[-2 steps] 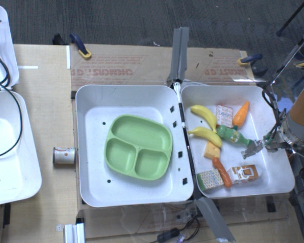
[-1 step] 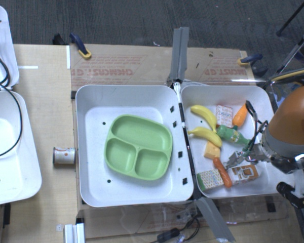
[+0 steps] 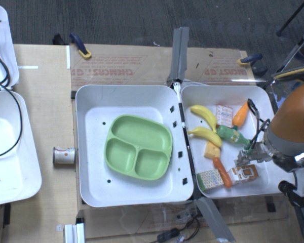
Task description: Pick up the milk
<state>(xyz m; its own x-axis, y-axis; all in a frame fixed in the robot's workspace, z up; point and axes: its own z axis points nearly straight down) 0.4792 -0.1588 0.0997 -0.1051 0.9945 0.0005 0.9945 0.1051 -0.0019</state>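
In the right bin (image 3: pixel 263 186), a small white and brown carton (image 3: pixel 249 173), which looks like the milk, lies near the front wall. My gripper (image 3: pixel 247 159) hangs just above its far edge, at the end of the grey arm with the orange band (image 3: pixel 294 118). I see nothing lifted off the bin floor. A second, pink-and-white carton (image 3: pixel 224 115) lies at the back of the same bin, between a banana and a carrot.
The right bin also holds two bananas (image 3: pixel 204 116), a carrot (image 3: pixel 240 114), a green bottle (image 3: pixel 232 134), a cheese wedge (image 3: pixel 211 150), a red sausage (image 3: pixel 222 171) and a green-white carton (image 3: pixel 209 178). A green divided plate (image 3: pixel 138 147) lies in the left bin.
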